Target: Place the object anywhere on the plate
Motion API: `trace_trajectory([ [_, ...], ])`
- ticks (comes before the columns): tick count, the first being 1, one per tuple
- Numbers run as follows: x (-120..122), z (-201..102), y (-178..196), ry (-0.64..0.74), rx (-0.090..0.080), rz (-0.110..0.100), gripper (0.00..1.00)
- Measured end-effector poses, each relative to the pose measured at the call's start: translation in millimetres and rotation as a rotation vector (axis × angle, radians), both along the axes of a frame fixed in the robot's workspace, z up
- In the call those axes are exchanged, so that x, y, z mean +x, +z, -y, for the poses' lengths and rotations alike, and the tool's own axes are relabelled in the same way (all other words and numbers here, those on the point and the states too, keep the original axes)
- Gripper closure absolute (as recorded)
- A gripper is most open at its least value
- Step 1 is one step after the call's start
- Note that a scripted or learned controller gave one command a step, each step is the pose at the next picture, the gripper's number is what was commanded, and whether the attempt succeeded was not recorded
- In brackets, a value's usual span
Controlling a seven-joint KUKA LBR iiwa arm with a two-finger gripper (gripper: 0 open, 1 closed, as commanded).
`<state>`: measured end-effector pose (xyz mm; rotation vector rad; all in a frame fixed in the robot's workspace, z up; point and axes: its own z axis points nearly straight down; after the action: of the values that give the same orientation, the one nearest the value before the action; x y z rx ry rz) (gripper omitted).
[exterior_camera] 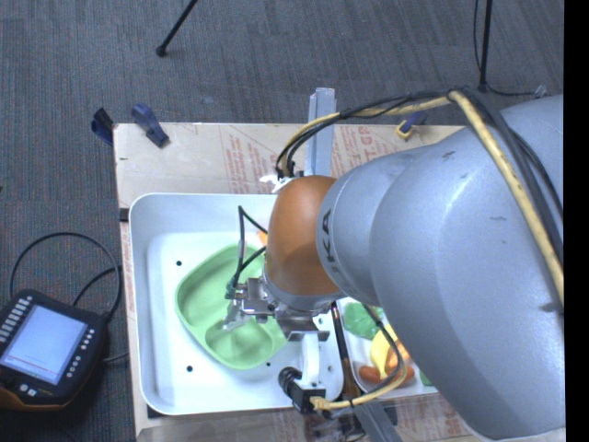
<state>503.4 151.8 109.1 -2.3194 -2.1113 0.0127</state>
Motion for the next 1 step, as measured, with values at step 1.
trace_trajectory([
  [1, 15.9, -68.6, 5.0, 0.037, -0.001, 0.000, 0.00],
])
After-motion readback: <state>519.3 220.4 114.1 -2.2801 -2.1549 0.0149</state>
